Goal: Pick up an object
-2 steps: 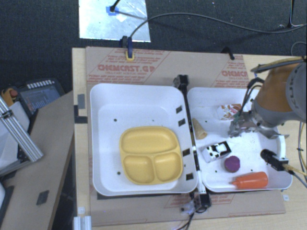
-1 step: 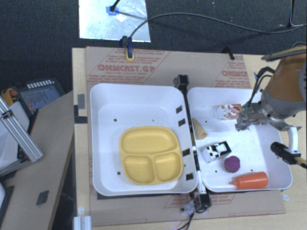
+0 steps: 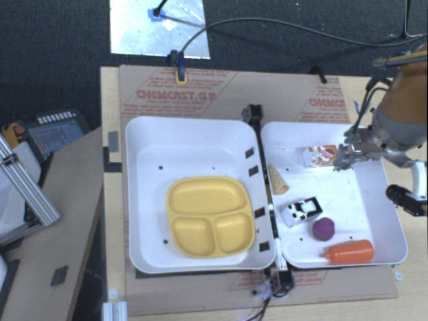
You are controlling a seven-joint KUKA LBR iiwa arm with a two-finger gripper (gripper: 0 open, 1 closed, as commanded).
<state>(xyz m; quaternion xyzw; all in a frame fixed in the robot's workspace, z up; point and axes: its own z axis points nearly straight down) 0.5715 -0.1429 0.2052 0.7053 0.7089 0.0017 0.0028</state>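
Two shallow white bins sit side by side on a bench covered with printed cardboard (image 3: 227, 89). The left bin (image 3: 144, 179) holds a yellow three-compartment tray (image 3: 210, 216), lying flat near the bin's front right. The right bin (image 3: 374, 199) holds five smaller things. An orange bottle-shaped object (image 3: 349, 251) lies on its side along the front wall. A red-and-white packet (image 3: 319, 155) lies near the back of the bin, just left of the gripper (image 3: 349, 155). A black-and-white toy, possibly a cow (image 3: 301, 211), rests near the bin's left wall, with a tan cone (image 3: 278, 178) behind it and a purple ball (image 3: 324, 229) just to its front right. The arm (image 3: 404, 105) enters from the right, its orange band above the wrist; the gripper hangs over the back of the right bin beside the packet. Whether the gripper is spread, closed or grasping anything cannot be told.
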